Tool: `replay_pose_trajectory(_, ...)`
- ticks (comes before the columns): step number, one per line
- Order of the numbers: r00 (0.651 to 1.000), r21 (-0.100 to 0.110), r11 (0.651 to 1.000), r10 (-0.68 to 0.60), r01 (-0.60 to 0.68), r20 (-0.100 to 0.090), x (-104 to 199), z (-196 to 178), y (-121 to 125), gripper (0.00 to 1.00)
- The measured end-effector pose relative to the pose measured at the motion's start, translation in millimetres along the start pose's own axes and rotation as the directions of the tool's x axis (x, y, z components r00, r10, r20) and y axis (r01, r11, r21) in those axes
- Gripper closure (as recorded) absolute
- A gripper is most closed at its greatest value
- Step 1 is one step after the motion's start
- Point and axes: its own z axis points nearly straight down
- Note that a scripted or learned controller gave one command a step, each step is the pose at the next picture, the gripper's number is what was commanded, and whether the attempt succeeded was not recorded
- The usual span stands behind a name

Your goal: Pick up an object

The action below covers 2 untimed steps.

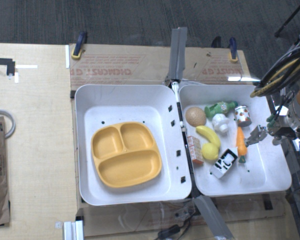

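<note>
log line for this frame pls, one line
phase: approach | gripper: over right bin, beside carrot, holding nothing | left bin: yellow plate | pick: not yet done

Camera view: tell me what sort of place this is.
Probably a robotics lab bench set up for grasping trials. Two shallow white plastic bins sit side by side on clamped brown cardboard; the right one holds toy food such as a yellow plastic banana, and a grey robot arm's gripper reaches in.

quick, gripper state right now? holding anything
gripper: at the right bin's right side, right next to the orange carrot; nothing seen between its fingers, and open or closed cannot be told.
</note>
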Motion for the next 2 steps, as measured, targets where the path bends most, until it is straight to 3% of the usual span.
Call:
replay_pose_trajectory(1, 1.0, 0.005, 1.0, 0.001, -0.001, 0.0, -0.6, -5.5, 0.7, 1.0)
replay_pose_trajectory(2, 0.801, -0.001, 0.801, 0.598, -0.598, 0.0, 21.0, 89.8, 13.2, 1.0)
